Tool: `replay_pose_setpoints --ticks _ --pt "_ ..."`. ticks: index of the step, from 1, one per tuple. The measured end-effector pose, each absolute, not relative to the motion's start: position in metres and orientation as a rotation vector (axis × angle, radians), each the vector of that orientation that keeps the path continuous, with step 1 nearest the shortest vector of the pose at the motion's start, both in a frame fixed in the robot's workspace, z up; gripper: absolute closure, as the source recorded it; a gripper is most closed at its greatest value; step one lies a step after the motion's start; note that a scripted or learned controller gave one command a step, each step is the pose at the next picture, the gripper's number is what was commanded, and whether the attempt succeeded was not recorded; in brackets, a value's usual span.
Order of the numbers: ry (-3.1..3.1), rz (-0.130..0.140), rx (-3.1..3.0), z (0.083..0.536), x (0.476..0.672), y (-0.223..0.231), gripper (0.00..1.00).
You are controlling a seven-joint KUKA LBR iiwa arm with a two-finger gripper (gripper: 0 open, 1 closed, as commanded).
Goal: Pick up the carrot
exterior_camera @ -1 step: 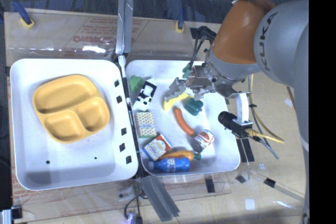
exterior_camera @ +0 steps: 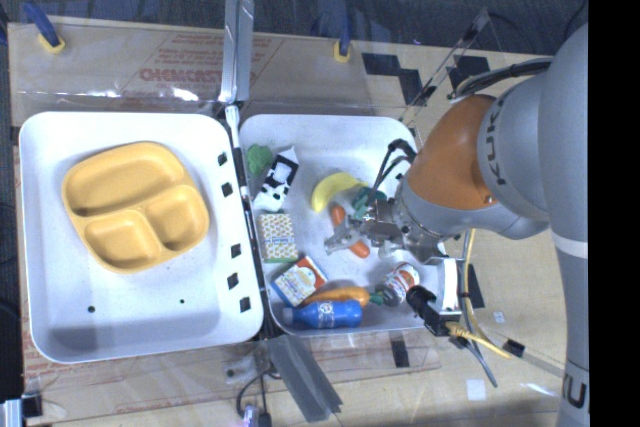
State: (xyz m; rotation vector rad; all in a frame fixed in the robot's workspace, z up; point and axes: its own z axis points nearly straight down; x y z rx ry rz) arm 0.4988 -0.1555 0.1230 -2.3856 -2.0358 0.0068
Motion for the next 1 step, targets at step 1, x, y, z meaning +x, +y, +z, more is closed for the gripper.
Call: replay_pose_setpoints --ticks 1 --pt "-2.431 0.001 -1.989 0.1142 0.5108 -0.1666 0.0"
